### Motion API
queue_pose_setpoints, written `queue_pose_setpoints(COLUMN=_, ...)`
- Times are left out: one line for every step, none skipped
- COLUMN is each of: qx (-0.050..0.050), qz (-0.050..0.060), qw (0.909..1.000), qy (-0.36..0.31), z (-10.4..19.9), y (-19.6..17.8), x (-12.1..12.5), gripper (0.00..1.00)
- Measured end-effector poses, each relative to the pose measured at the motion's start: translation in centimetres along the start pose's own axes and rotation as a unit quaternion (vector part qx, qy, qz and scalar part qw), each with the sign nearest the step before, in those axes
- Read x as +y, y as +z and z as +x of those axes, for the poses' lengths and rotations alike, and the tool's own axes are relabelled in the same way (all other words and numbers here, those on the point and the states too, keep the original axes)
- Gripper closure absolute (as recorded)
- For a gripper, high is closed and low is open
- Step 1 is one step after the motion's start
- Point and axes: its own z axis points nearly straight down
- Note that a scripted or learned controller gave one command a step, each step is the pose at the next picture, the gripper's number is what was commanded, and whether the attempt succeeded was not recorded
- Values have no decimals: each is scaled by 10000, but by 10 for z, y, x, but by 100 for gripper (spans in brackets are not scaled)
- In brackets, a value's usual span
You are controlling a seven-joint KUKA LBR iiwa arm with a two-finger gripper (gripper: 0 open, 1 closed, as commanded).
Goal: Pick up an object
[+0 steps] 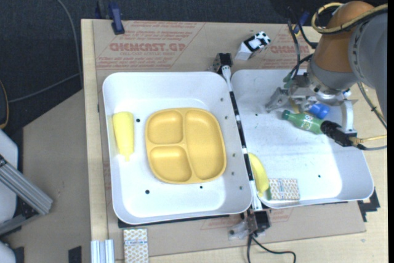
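Two shallow white bins are seen from above, side by side on a bench. A yellow divided plate (184, 146) and a yellow banana-like piece (123, 132) lie in the left bin (123, 194). A green bottle (305, 121) with a blue cap lies on its side in the far part of the right bin (345, 175), with a second banana (258, 174) and a small patterned packet (284, 188) at that bin's near left corner.

The arm (345, 46) is reached in from the right, and the gripper (294, 98) is lowered over the far part of the right bin. It cannot be told how far the gripper is open, and nothing is seen to be held in it.

The bottle lies just beside and below the gripper, apparently touching or nearly touching it; which of the two cannot be told.

For a sound pick, the gripper would best be centred across the bottle's narrow width, not along its length, and closed on the body rather than the cap, since a round bottle is likely to roll away if struck off-centre.
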Motion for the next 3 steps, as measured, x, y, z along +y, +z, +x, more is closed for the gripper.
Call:
queue_pose_setpoints(qx=-16, qz=-12, qw=10000, qy=8, z=-60, y=-61, x=38, gripper=0)
queue_pose_setpoints(qx=-21, qz=-77, qw=10000, qy=1, z=-58, y=-9, x=29, gripper=0)
queue_pose_setpoints(qx=21, qz=-57, qw=10000, qy=-7, z=-74, y=0, x=-4, gripper=0)
